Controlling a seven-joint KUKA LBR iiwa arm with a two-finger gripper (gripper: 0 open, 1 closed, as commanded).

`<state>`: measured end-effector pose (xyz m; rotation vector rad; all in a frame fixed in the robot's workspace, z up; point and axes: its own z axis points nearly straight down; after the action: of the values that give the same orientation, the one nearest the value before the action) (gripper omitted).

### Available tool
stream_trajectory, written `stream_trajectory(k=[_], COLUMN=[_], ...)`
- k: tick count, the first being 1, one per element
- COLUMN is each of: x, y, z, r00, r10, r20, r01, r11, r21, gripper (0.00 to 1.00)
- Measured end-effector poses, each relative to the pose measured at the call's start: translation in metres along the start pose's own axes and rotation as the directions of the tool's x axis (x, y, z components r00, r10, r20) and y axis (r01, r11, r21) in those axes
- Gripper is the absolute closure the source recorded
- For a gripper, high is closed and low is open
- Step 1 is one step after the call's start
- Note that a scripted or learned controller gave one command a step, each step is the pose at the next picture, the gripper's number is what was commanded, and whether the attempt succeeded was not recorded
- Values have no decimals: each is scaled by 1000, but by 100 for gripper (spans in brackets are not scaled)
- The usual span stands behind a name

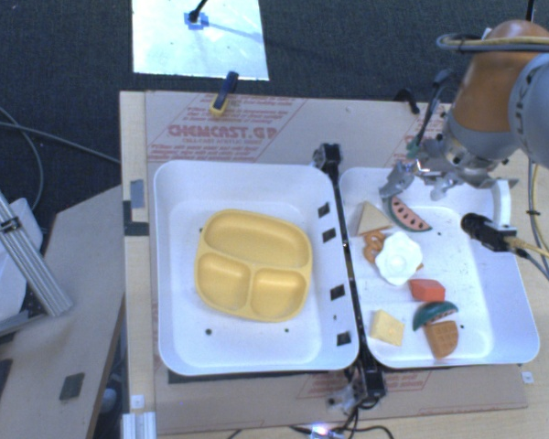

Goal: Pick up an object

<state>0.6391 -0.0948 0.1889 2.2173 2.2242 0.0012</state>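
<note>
The right bin (517, 311) holds several toy foods: a watermelon slice (410, 216), a tan wedge (372, 218), a pretzel (374, 242), a fried egg (399, 258), a red piece (427, 290), a yellow block (387, 327), a teal-edged slice (434, 312) and an orange waffle piece (442, 338). My gripper (417, 183) hangs over the bin's far edge, just above and behind the watermelon slice. Its fingers (395, 180) stand apart with nothing between them, so it is open.
The left bin (169, 245) carries a yellow divided plate (253, 265). A black divider (340, 245) runs between the bins. A black fitting with a cable (487, 230) sticks out over the right bin's right side. A blue-and-yellow tool (224, 93) lies behind the bins.
</note>
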Motion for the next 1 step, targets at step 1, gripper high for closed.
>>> stream_trajectory(k=[1], x=[-45], y=[-31], z=[108], r00=[1000], r10=[8], r20=[0], r01=[-8], r11=[1000], r21=[1], gripper=[0])
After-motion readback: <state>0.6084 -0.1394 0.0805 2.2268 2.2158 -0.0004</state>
